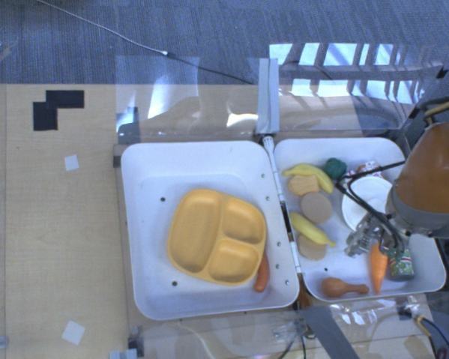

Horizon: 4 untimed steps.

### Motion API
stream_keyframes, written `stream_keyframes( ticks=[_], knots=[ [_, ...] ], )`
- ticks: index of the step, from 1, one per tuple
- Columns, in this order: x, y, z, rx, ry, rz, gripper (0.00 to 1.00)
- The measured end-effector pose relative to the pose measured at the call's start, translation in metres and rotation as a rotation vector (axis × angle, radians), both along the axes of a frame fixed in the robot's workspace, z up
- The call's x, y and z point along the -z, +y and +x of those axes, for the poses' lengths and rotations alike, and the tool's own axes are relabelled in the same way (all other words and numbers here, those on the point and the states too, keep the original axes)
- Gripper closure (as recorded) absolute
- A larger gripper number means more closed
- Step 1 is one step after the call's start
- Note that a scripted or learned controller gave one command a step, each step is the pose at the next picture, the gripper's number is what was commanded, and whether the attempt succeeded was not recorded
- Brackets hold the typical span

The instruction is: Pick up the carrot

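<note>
A yellow divided plate [216, 235] lies in the left bin [148, 216]; in the right bin [432, 277], the gripper [372, 238] hovers just above the carrot [378, 267], whether spread or pressed together I cannot tell

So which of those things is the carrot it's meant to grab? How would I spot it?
Look in the right-hand white bin, at its near edge, just below the gripper. The carrot is the bright orange tapered piece pointing toward the bin's front rim. Beside it lies a browner drumstick-shaped piece, and the two bananas further in are yellow.
</note>
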<state>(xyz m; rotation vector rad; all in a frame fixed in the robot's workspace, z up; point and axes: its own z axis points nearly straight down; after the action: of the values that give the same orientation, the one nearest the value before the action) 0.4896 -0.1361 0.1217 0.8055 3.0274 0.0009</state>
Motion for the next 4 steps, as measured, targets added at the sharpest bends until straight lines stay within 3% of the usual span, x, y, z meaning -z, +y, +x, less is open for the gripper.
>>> stream_keyframes(
  ticks=[1,2,3,4],
  knots=[
    [-0.103,0.056,0.001,0.17,-0.006,0.004,1.0],
    [-0.039,0.023,0.002,-0.381,0.004,-0.001,1.0],
    [-0.188,-0.03,0.008,-0.596,-0.006,-0.011,1.0],
    [-0.066,-0.034,0.016,-0.494,0.009,0.002,1.0]
  ],
)
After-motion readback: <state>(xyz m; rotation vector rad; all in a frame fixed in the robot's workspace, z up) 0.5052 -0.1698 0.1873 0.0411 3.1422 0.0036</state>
